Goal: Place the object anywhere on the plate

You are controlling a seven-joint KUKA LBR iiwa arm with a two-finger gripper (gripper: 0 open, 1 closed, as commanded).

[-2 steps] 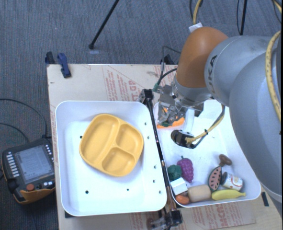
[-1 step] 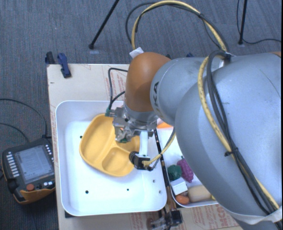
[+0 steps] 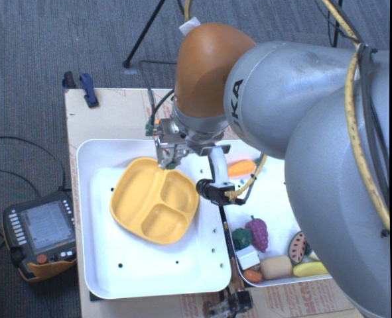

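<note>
You see gripper point(image 3: 167, 156) over plate's point(image 3: 154, 201) top rim, left bin point(image 3: 93, 257) | jaws: cannot tell | grapes point(image 3: 257, 233) right bin point(image 3: 275, 184)

We see two white bins side by side on the bench. In the left bin point(image 3: 96, 257) lies a yellow plate point(image 3: 154, 201) with three compartments, a little tilted in the view. The gripper point(image 3: 170, 156) hangs over the far edge of the plate; we cannot tell how its fingers stand. The grey arm point(image 3: 315, 111) with its orange band point(image 3: 209, 68) covers much of the right bin point(image 3: 275, 184). In the right bin we see a carrot point(image 3: 242, 167), purple grapes point(image 3: 257, 233), a watermelon slice point(image 3: 297, 246), a beige piece point(image 3: 276, 267) and a yellow piece point(image 3: 310, 268). On the floor at the left lies a hand controller point(image 3: 40, 234).
</note>
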